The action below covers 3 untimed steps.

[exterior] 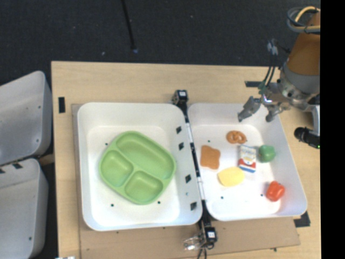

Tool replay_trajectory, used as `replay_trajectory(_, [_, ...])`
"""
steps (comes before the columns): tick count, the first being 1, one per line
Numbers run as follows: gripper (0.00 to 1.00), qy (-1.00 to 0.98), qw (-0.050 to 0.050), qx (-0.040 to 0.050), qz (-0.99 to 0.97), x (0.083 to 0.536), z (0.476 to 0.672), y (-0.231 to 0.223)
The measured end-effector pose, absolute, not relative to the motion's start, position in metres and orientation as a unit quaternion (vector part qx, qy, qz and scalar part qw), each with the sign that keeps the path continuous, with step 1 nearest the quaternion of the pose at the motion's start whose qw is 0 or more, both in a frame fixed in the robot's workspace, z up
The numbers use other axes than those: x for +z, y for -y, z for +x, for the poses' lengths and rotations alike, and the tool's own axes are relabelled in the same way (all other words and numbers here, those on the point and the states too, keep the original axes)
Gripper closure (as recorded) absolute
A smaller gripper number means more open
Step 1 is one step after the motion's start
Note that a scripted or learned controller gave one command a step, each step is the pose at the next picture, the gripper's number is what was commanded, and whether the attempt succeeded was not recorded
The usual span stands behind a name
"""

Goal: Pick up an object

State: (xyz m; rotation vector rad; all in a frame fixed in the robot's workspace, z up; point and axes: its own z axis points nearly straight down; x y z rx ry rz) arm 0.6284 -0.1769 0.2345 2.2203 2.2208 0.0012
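**Counter stock: two bins, six small items, one plate**

- Counter [135, 82]: pale wood top, carrying two shallow white bins set side by side, touching along a shared middle edge.
- Left bin [89, 209]: holds one green divided plate [137, 168] with three compartments, lying flat near the bin's centre, turned at a slant.
- Right bin [294, 190]: holds all the small items, grouped in its middle and toward 3 o'clock.
 - Brown pretzel [235, 137], nearest 12 o'clock of the group.
 - Orange toast slice [209, 157], at 9 o'clock of the group, apart from the rest.
 - Small white carton [247, 158] with red and blue print, at the centre, just below the pretzel.
 - Green ball-shaped item [266, 153], just beside the carton at its 3 o'clock.
 - Yellow lemon-like item [230, 177], at 6 o'clock of the carton, close under it.
 - Red pepper-like item [275, 190], at 5 o'clock, well apart from the yellow one.
- Arm [303, 53]: grey with an orange band, reaching in from 3 o'clock.
- Claw [260, 110]: over the right bin's rim at 12 o'clock, above and clear of the pretzel; its two fingers [247, 111] stand apart, with nothing between them.
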Motion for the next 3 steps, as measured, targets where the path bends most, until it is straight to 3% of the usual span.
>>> replay_trajectory(3, [0.00,-0.708,0.003,-0.0003,0.707,0.102,0.629,0.168])
